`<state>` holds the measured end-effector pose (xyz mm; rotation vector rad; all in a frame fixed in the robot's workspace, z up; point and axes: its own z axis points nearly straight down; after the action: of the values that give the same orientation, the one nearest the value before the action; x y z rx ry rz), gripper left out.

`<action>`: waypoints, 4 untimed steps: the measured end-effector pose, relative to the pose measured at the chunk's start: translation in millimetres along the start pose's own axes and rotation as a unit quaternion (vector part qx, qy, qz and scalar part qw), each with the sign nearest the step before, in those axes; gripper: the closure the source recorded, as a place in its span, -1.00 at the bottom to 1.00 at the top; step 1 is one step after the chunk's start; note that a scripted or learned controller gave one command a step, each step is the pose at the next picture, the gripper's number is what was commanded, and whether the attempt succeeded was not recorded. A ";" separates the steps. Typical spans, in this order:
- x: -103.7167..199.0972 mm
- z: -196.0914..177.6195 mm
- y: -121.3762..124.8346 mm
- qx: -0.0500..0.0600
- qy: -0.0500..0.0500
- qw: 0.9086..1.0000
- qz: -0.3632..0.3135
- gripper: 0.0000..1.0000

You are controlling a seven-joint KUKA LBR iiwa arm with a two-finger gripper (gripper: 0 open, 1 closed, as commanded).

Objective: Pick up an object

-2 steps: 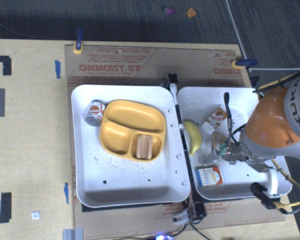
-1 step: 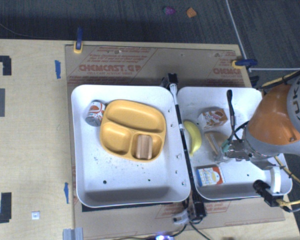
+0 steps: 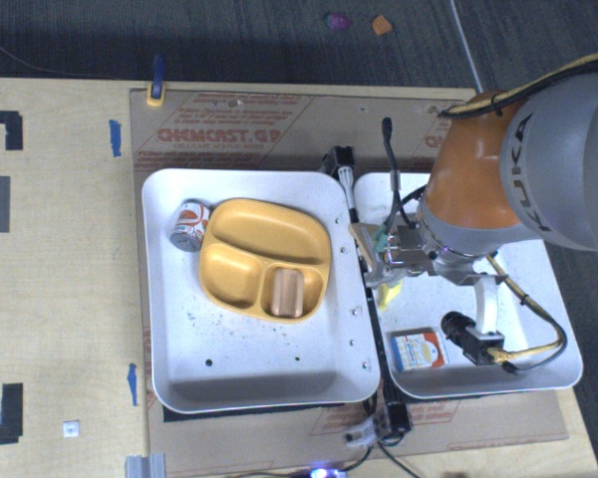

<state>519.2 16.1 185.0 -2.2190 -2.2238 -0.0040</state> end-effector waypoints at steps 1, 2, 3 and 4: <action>-53.8 -6.5 -11.6 0.001 -0.001 1.000 0.001 1.00; -53.4 -6.5 -11.6 0.001 -0.001 1.000 0.001 -1.00; -109.4 85.5 3.4 0.001 -0.001 1.000 0.002 -1.00; -109.1 95.2 -34.6 -0.009 -0.004 1.000 0.000 -1.00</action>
<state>485.0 -92.9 89.5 -2.2329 -2.2360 -0.0166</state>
